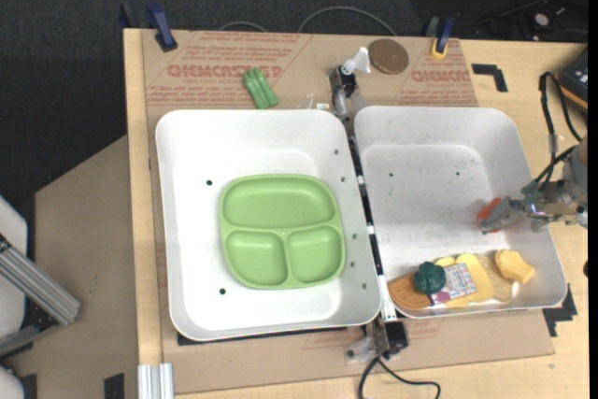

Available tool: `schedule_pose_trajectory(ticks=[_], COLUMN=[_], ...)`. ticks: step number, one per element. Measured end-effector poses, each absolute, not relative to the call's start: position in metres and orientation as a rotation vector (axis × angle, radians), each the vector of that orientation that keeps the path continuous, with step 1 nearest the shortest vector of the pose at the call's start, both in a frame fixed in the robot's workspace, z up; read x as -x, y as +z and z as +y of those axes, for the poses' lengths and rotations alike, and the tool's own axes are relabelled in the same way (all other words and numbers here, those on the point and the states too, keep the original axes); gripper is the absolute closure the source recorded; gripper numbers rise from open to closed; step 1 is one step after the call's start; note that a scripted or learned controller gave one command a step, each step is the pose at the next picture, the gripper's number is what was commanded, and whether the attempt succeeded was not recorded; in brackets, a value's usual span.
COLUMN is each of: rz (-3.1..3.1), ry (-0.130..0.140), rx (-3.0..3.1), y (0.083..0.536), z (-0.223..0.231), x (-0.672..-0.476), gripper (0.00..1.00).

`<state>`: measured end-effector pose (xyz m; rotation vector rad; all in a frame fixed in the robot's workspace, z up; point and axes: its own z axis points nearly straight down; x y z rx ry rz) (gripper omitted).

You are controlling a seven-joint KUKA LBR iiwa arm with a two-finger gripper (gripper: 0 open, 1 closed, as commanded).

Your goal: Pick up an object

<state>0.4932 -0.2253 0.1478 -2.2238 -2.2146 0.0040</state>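
Note:
My gripper [503,212] reaches in from the right edge, low over the right side of the right bin [420,145]. A small red-orange bit shows at its tip. Below it, along the bin's front wall, lie several objects: a tan round piece [404,292], a dark green lump [430,277], a flat yellow packet with a printed label [464,279] and a yellow chunk [514,265]. The gripper stands a little above and behind the yellow chunk, apart from the pile.
The left bin [187,154] holds a light green divided plate [280,231]. On the cardboard behind the bins lie a green object [261,89] and a brown disc [388,57]. Clamps [163,25] hold the back edge. Cables hang at the right edge [561,121].

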Motion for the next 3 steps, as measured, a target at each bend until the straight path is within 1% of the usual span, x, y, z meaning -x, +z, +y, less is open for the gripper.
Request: schedule_pose_trajectory(ticks=[1,2,3], rz=[-2.222,-2.224,-2.229], ry=[-0.008,-0.002,-0.004], rx=[2.211,2.221,2.215], y=[0.082,0.095,0.150], z=[-0.218,-0.222,-0.142], x=[-0.536,-0.534,-0.528], gripper=[0.00,1.00,1.00])
